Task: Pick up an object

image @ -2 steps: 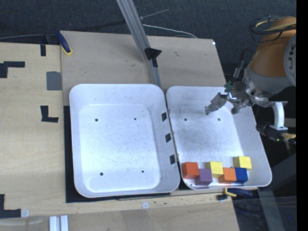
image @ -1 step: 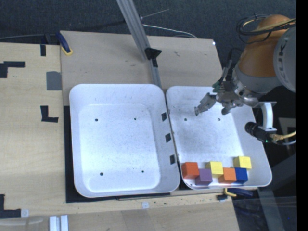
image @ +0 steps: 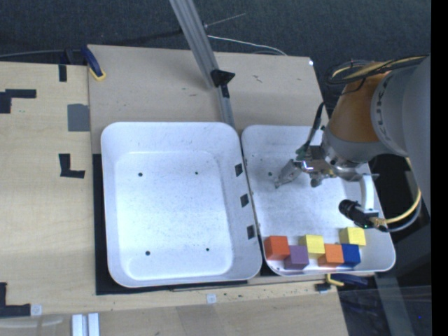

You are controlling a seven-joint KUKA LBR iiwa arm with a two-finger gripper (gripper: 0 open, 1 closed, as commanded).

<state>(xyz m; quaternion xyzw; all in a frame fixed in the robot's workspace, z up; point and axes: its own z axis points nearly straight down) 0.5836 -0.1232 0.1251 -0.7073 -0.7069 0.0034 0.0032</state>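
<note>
Several small blocks lie along the near edge of the right bin (image: 280,142): an orange one (image: 277,246), a purple one (image: 299,257), a yellow one (image: 314,243), a second orange one (image: 333,254), a blue one (image: 351,256) and another yellow one (image: 355,235). My gripper (image: 298,180) hangs over the middle of the right bin, well behind the blocks. It is open, with nothing between its fingers. One finger (image: 282,178) points left; the other sits near the wrist.
The left bin (image: 115,142) lies beside the right one, sharing a raised rim (image: 245,187). A slanted metal pole (image: 199,37) rises behind the bins. The grey arm and orange band (image: 353,114) cover the right bin's far right corner. Cables (image: 392,219) hang at its right side.
</note>
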